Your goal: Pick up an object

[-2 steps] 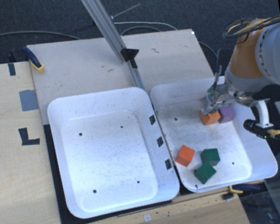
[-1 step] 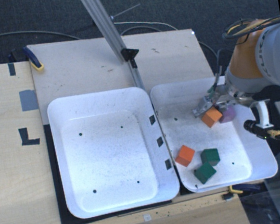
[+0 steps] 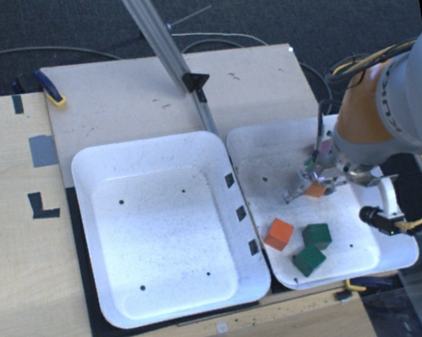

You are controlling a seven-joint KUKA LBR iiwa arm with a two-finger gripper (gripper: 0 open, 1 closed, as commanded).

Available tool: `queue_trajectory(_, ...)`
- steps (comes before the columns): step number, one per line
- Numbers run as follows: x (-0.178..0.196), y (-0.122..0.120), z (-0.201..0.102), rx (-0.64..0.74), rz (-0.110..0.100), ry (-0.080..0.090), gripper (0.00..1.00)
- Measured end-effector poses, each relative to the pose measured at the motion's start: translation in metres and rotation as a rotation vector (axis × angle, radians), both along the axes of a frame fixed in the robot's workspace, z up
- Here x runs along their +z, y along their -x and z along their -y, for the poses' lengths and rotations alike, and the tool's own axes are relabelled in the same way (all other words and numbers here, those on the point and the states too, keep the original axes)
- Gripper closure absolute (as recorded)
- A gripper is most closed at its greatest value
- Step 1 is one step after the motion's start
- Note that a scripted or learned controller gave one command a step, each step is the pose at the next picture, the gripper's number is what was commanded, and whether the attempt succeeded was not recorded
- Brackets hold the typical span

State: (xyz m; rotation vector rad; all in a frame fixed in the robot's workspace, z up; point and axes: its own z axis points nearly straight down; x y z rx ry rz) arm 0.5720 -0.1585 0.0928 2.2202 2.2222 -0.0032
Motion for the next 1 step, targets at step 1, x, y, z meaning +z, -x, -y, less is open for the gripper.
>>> queue_trajectory(1,-0.0001,-0.0479,-0.0479,0.006,0.004,-0.002,0.00)
